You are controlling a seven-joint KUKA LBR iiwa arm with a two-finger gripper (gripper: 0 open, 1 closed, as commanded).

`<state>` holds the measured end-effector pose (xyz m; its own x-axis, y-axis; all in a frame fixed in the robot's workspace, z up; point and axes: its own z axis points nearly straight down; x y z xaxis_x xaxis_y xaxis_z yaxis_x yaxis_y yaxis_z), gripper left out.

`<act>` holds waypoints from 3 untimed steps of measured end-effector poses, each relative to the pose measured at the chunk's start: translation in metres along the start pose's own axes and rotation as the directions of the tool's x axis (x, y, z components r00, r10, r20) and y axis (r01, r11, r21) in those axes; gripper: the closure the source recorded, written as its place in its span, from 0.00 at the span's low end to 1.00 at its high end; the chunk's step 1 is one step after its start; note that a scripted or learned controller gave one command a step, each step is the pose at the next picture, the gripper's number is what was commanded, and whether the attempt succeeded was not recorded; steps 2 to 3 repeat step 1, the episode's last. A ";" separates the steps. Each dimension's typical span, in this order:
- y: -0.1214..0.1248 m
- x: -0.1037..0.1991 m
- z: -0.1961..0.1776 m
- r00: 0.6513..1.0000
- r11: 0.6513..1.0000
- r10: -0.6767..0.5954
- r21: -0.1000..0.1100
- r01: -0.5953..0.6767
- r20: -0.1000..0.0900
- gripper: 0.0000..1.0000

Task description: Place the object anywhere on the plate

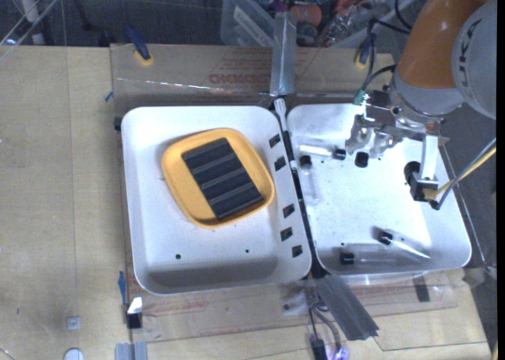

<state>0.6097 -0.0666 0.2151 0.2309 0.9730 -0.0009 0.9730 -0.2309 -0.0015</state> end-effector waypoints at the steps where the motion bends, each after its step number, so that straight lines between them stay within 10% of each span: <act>1: 0.000 0.000 0.000 1.000 1.000 0.000 0.000 0.000 0.000 0.00; 3: 0.000 0.000 0.000 1.000 1.000 0.000 0.000 0.000 0.000 0.00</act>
